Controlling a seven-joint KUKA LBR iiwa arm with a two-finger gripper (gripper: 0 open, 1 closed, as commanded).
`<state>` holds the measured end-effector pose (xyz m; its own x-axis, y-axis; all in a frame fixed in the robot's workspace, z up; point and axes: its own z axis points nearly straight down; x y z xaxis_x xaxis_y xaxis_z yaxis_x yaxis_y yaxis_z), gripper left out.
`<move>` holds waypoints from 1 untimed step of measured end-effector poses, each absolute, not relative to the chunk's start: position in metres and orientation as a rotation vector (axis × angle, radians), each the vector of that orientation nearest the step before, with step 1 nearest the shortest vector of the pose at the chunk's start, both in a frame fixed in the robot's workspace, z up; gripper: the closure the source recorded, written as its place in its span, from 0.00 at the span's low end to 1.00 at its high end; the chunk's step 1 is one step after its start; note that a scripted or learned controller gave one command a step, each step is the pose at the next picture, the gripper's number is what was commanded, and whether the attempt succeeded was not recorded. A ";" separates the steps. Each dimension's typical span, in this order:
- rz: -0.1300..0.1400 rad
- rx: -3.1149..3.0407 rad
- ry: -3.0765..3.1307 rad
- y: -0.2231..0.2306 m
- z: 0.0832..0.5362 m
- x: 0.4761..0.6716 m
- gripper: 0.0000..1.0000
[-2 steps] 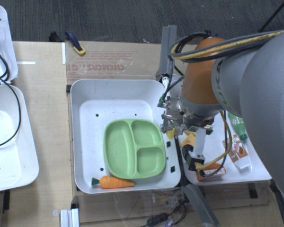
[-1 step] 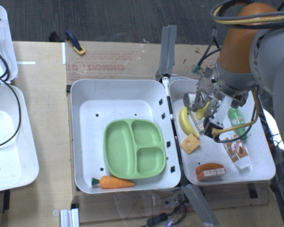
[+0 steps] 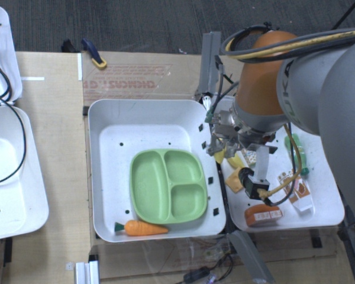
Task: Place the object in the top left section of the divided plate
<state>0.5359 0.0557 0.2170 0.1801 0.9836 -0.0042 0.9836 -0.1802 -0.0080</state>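
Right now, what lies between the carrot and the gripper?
In the camera view, the green divided plate lies between the carrot and the gripper, then the bins' adjoining walls.

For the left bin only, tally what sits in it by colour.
Green: 1, the divided plate
Orange: 1, the carrot, lying beside the plate at the bin's near edge
Total: 2
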 end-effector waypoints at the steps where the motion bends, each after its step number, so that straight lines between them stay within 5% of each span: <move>1: 0.012 -2.411 -2.010 0.056 0.217 0.536 0.00</move>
